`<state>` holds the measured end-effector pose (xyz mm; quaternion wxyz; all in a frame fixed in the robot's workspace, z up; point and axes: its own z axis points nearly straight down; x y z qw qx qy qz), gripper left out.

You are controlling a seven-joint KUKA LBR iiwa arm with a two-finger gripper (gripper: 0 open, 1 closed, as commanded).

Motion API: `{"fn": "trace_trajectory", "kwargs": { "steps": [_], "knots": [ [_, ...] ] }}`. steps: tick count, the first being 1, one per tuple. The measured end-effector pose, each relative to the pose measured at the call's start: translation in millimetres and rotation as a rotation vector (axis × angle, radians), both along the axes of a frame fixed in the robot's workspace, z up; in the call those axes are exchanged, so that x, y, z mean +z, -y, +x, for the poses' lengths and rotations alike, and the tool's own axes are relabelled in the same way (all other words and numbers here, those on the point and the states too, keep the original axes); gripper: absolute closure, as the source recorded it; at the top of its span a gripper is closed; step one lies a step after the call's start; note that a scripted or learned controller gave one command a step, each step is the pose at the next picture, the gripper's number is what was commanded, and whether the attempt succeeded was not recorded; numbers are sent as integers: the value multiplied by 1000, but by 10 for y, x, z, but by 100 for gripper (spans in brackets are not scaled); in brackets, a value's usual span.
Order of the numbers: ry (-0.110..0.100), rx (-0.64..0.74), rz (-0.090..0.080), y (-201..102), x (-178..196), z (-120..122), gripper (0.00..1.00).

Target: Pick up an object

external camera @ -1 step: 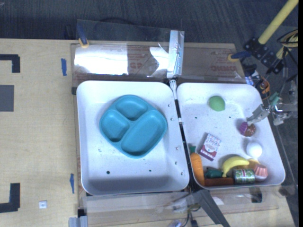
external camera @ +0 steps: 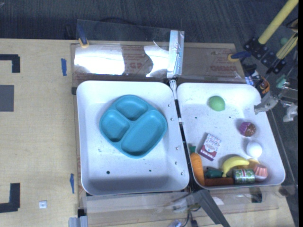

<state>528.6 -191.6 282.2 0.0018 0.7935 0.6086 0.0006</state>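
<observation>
The right bin (external camera: 279, 164) holds several objects. A green ball (external camera: 217, 103) lies toward the back, with a purple round item (external camera: 247, 128) and a white egg (external camera: 254, 150) near the right wall. A red and white box (external camera: 209, 146) sits in the middle. Along the front wall lie a banana (external camera: 235, 163), a green and red can (external camera: 244, 175) and a carrot (external camera: 197, 167). My gripper (external camera: 275, 110) hangs over the bin's right rim, open, with nothing between its fingers. It is to the right of the ball and above the purple item.
The left bin (external camera: 90, 174) holds a blue sectioned plate (external camera: 133, 125). A clear plastic sheet (external camera: 123, 56) stands behind the bins. A yellow rod with black clamps (external camera: 270, 37) is at the back right. Wooden bench lies to the left.
</observation>
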Motion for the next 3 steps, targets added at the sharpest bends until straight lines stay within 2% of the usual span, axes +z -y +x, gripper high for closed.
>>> {"fn": "trace_trajectory", "kwargs": {
  "steps": [1, 2, 3],
  "knots": [
    [-8, 148, 4, -660, -1002, 882, 0],
    [3, 218, -1, -564, -1945, 1371, 0],
    [3, 221, -2, -576, -1837, 1376, 100]
  ]
}}
